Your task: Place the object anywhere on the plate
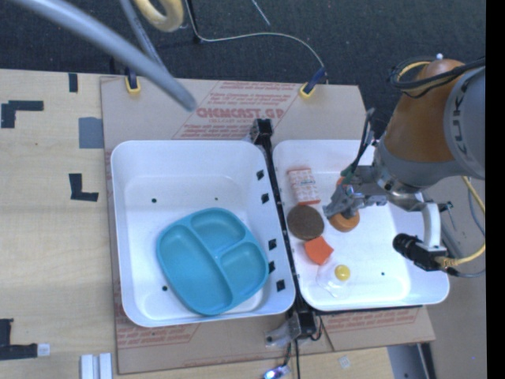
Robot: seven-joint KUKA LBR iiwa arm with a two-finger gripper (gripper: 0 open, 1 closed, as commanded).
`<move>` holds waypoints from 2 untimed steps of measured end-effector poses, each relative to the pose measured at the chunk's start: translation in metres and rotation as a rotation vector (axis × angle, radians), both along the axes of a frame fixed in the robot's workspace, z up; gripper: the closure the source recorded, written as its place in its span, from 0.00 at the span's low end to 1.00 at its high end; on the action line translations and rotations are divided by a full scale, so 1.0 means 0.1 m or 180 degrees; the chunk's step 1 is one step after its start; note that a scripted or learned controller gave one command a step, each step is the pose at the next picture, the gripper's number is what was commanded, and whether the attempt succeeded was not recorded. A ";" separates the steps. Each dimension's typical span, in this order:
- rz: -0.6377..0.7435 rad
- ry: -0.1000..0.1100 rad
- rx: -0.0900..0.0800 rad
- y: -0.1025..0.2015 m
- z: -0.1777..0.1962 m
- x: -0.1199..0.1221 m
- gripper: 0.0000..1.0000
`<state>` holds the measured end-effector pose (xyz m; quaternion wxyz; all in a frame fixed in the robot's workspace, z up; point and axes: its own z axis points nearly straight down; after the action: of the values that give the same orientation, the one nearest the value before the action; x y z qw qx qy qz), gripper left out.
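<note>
A blue divided plate (211,260) lies in the left white bin (134,164). The right bin (394,287) holds a brown disc (305,222), an orange block (319,250), a small pink and white packet (302,185), a small yellow piece (342,272) on a clear wrapper, and an orange round object (344,222). My gripper (345,201) hangs low over the right bin, right above the orange round object and touching or nearly touching it. The wrist hides the fingers.
The grey arm with its orange band (422,109) reaches in from the right over the right bin's far side. A black divider (272,204) runs between the two bins. A grey pole (95,30) crosses the upper left.
</note>
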<state>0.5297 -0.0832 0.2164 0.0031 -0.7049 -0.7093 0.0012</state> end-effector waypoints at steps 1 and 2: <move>-0.0002 0.0004 -0.0004 0.48 -0.09 -0.03 1.00; 0.0005 -0.0003 -0.0004 1.03 0.00 -0.02 1.00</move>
<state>0.5272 0.0193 0.2161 0.0024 -0.7044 -0.7098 0.0013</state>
